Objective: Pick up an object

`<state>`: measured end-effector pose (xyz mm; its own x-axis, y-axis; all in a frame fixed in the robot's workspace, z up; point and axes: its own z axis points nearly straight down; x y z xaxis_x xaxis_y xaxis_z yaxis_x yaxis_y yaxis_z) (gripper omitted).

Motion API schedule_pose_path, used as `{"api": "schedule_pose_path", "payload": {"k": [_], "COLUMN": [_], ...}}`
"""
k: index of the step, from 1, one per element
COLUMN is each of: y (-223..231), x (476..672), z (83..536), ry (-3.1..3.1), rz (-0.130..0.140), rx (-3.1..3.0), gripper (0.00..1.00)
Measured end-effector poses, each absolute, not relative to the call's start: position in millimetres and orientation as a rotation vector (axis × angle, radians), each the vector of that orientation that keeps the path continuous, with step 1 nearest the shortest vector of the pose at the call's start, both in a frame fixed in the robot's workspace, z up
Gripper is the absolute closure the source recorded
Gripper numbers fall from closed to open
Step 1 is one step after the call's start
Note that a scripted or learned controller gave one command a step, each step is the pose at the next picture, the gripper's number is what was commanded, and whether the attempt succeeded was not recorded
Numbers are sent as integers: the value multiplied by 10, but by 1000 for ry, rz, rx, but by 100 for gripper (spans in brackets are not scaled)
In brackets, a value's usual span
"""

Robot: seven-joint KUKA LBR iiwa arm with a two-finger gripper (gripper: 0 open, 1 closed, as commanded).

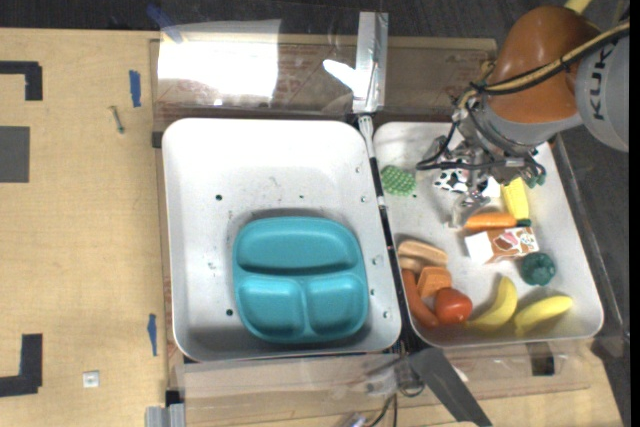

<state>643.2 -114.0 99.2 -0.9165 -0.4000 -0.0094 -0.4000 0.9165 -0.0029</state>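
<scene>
My gripper [472, 187] hangs low over the far part of the right bin [580, 245], under the arm's orange band [540, 65]. Directly beneath it lies a small black-and-white spotted item [452, 181], partly hidden by the wrist. Just in front are an orange carrot [490, 220] and a yellow piece [515, 200]. A white and red carton [502, 243] sits beside a dark green round item [538, 267]. Near the front lie two bananas [500, 303], a red tomato [452, 305] and a tan bun [422, 253]. A green netted item [398, 180] rests at the far left.
The left bin [200, 175] holds a teal divided plate [298, 280] towards its front. A clear plastic sheet and a metal bracket [370, 60] stand behind the bins. Brown bench surface [70, 245] extends to the left.
</scene>
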Motion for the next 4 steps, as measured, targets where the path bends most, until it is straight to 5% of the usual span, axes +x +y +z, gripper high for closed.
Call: {"api": "schedule_pose_path", "payload": {"k": [1, 2, 3, 4], "y": [-1434, -1282, -1269, -1496], "x": [5708, 6042, 6086, 5890], "z": [898, 895, 1039, 2781], "ry": [3059, 3079, 3062, 2990], "rz": [-4, -5, -8, -11], "rx": [-672, -547, -543, -911], "gripper": [0, 0, 100, 100]}}
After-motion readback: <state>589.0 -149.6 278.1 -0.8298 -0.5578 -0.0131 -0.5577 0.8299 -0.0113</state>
